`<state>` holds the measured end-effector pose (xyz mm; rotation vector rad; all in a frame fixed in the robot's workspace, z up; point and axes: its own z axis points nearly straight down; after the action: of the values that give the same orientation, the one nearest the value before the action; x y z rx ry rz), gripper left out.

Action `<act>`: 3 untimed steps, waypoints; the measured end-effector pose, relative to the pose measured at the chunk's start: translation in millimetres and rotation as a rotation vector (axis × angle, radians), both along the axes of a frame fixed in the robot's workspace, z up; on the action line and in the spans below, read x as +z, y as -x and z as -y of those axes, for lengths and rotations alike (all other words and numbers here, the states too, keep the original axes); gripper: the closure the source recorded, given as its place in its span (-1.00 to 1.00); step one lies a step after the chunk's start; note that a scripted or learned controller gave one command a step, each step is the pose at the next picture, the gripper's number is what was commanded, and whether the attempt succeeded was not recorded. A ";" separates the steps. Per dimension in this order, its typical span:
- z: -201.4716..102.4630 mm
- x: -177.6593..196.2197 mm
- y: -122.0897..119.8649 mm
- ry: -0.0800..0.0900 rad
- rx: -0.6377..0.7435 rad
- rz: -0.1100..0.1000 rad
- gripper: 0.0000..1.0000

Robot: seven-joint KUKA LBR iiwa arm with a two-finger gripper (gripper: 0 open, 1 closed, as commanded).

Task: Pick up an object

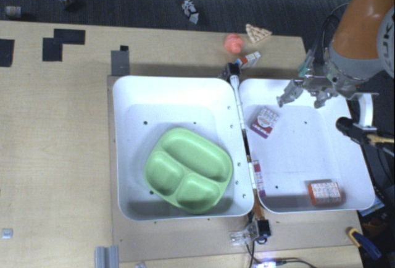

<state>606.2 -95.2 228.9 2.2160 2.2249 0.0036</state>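
My pincer (307, 95) hovers at the right bin's (345, 137) far edge, fingers spread apart, nothing between them. Nearest pickable thing I see: small red-and-white packet (265, 121), lying just down-left of the pincer, long axis slanted. Orange box (324, 192) sits well apart at the near edge. Green divided tray (189, 168) fills the left bin (133, 137).
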 end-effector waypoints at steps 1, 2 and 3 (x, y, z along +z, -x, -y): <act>6.5 -127.6 -4.3 0.002 -0.002 0.005 -1.00; 4.6 -115.9 -6.4 -0.001 -0.001 0.011 1.00; -64.1 -42.3 -64.0 -0.001 0.002 0.004 1.00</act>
<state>670.2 -31.1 186.6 2.2125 2.2252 0.0097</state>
